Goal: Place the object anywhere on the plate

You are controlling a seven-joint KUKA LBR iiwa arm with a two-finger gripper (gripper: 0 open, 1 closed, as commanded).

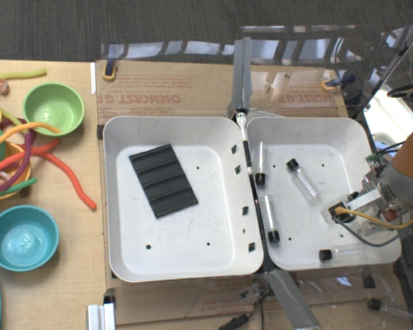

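A black ribbed rectangular plate (163, 181) lies tilted in the left bin (117, 205). Several clear tubes with black caps lie in the right bin (310, 136): one (259, 163) and another (270, 218) along its left wall, one (303, 179) near the middle, one (341, 254) at the front right. My gripper (361, 201) is low over the right bin's right side, just above the front-right tube and to the right of the middle one. I see nothing held in it.
On the bench to the left stand a green bowl (54, 108) and a teal bowl (22, 238), with coloured rubbery strings (62, 174) between them. Cardboard (165, 88) lies under the bins. A metal divider (242, 81) runs behind the bins.
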